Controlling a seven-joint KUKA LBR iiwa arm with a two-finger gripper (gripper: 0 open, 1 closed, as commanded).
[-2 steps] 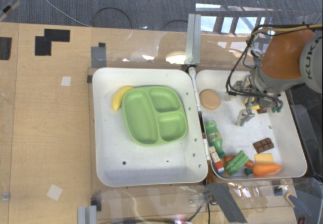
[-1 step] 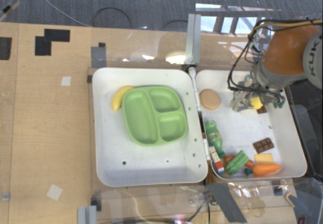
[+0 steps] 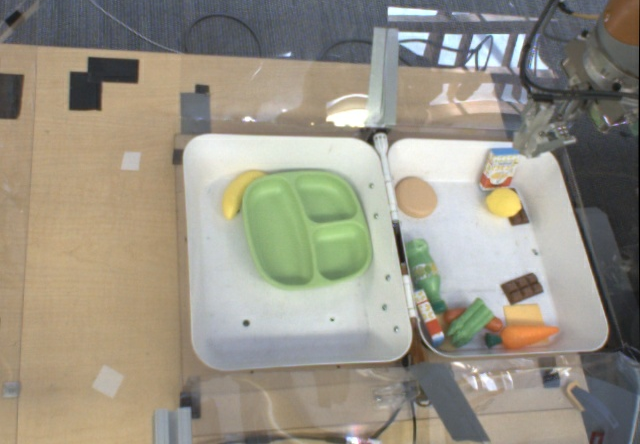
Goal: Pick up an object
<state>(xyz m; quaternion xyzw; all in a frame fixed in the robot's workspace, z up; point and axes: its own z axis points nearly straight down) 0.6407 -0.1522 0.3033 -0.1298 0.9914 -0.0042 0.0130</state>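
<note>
While the KUKA arm (image 3: 610, 22) reached in from the right, its gripper (image 3: 543, 135) hung over the far right corner of the right bin (image 3: 470, 242) — whether it was spread or clenched could not be told from above, and nothing showed in its grasp. Just beside it stood a small red-and-white carton (image 3: 499, 169), upright, with a yellow lemon (image 3: 504, 202) touching its near side. A round tan cookie-like disc (image 3: 416, 197) lay near the divider between the bins. Along the right bin's near edge sat a cluster: a green bottle (image 3: 423, 270), a green pepper-like piece (image 3: 468, 322), an orange carrot (image 3: 528, 336), a yellow cheese block (image 3: 523, 313) and a brown chocolate bar (image 3: 521, 286). The left bin (image 3: 230, 332) held a green divided plate (image 3: 305, 228) — three compartments — with a yellow banana (image 3: 236, 192) tucked against its far left rim. Both bins rested side by side on the wooden bench (image 3: 90, 262).
</note>
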